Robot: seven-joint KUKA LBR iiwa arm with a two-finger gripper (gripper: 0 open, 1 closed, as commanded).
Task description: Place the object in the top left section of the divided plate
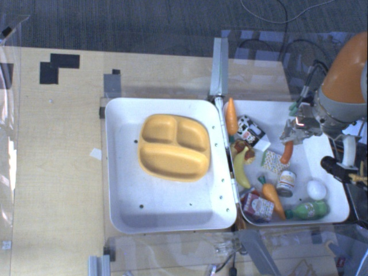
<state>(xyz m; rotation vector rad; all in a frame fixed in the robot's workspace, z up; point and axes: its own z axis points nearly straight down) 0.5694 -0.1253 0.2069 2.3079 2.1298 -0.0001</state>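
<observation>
A yellow divided plate [174, 146] lies in the left white bin [115, 171]; its top left section [158, 128] holds nothing. Over the upper right part of the right bin [339, 211], my gripper [292, 138] hangs below the orange-banded wrist. A small orange-red, carrot-like piece [287, 153] hangs down from between its fingertips, so the gripper is shut on it. The piece is well to the right of the plate, past the wall between the bins.
The right bin holds a carrot [230, 117] along its left wall, a black-and-white spotted toy [249, 130], a banana [241, 172], a second carrot [272, 197], a small can [286, 183], a white egg [316, 190], a green bottle [307, 210] and a red packet [257, 206].
</observation>
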